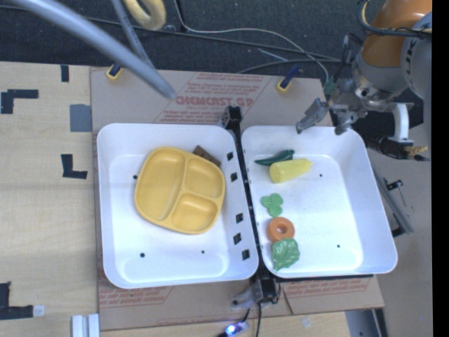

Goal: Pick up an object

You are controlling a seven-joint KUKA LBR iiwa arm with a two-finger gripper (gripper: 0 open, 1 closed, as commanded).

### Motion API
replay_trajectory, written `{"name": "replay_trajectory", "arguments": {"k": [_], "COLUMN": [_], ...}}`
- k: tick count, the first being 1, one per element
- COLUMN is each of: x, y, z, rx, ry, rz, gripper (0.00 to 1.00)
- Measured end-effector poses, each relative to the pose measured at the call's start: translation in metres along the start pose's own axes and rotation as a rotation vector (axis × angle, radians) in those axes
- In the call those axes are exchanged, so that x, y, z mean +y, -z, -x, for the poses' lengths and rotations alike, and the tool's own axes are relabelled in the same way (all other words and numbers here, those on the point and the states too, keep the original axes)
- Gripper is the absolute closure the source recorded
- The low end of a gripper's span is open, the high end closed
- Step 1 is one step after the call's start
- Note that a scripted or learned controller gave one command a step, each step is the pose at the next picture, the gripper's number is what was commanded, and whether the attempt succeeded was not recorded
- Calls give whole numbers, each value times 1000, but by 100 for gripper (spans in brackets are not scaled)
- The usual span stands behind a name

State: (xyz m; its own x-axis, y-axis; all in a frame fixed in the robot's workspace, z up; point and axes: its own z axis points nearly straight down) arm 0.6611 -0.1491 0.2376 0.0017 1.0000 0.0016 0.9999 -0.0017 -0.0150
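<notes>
A wooden surface [42, 188] carries two white bins side by side. The left bin [116, 258] holds a yellow divided plate [179, 189]. The right bin [365, 209] holds toy corn [290, 169], a green piece [272, 203], an orange ring [280, 228] and a leaf [285, 253] — all left of centre. The pincer [324, 120] hovers at the bin's upper edge, fingers spread, holding nothing.

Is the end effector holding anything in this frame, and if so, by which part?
Nothing is held. The end effector hangs open above the top edge of the right bin, apart from the corn cob and other toys.
</notes>
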Motion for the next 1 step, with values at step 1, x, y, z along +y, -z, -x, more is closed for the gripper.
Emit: {"name": "replay_trajectory", "arguments": {"k": [1], "x": [2], "y": [9], "z": [0], "rx": [-2], "ry": [3], "rz": [13], "gripper": [0]}}
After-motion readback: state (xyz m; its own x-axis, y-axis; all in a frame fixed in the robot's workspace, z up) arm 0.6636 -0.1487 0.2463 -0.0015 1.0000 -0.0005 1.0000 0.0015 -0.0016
